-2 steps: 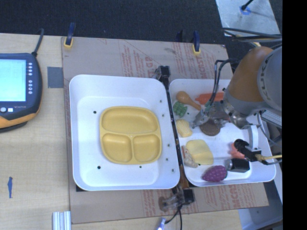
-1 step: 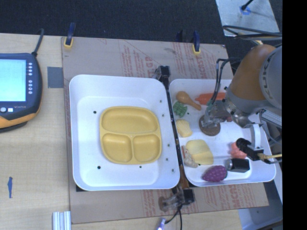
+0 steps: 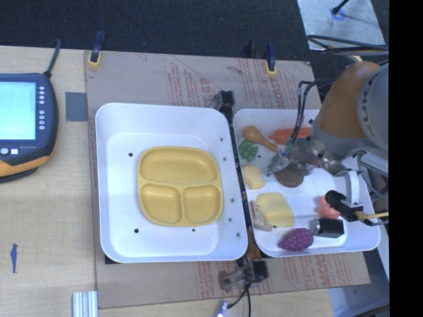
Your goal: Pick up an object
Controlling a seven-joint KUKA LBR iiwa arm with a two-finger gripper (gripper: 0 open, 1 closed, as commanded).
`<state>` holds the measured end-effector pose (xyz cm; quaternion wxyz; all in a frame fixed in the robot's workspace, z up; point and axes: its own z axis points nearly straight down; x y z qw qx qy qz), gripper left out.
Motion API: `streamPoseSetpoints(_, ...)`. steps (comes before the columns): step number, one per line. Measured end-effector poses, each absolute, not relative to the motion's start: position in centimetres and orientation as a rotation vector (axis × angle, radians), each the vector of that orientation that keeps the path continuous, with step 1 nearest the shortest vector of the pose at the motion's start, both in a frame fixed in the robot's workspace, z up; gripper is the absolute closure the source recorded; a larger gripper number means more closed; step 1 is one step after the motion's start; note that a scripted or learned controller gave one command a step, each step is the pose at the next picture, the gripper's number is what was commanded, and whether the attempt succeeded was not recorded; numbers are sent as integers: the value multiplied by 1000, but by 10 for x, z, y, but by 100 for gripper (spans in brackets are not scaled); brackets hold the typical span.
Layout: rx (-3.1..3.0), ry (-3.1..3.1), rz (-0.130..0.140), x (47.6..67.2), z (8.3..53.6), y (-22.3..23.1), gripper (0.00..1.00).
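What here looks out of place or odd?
Nothing stands out. The yellow divided tray lies flat in the left bin; the toy foods sit loose inside the right bin, with the gripper over them.

- left bin [image 3: 112,177] holds a yellow divided tray [image 3: 180,185].
- right bin [image 3: 357,242] holds toy foods, purple grapes [image 3: 295,239] among them.
- arm [image 3: 350,111] reaches over the right bin.

Light wood bench [image 3: 46,223] with a brown cardboard sheet [image 3: 165,78] laid over its middle, held at the far edge by blue-and-yellow clamps [image 3: 96,50]. Grey tape patch [image 3: 76,105] on the bench, left of the cardboard. Handheld control pendant [image 3: 23,123] with a lit screen at far left. Dark carpet floor [image 3: 165,8] beyond the bench; pale floor patch [image 3: 340,12] at far right.
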<state>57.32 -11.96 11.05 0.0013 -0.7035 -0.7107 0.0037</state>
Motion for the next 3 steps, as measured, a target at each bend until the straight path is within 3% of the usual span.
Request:
streamPoseSetpoints(1, -2206, -2230, 15, 573, 119, -121, 100)
streamPoseSetpoints(2, -2206, -2231, 16, 573, 119, -121, 0)
streamPoseSetpoints(3, -2219, -2230, 3, 594, 93, -109, 0)
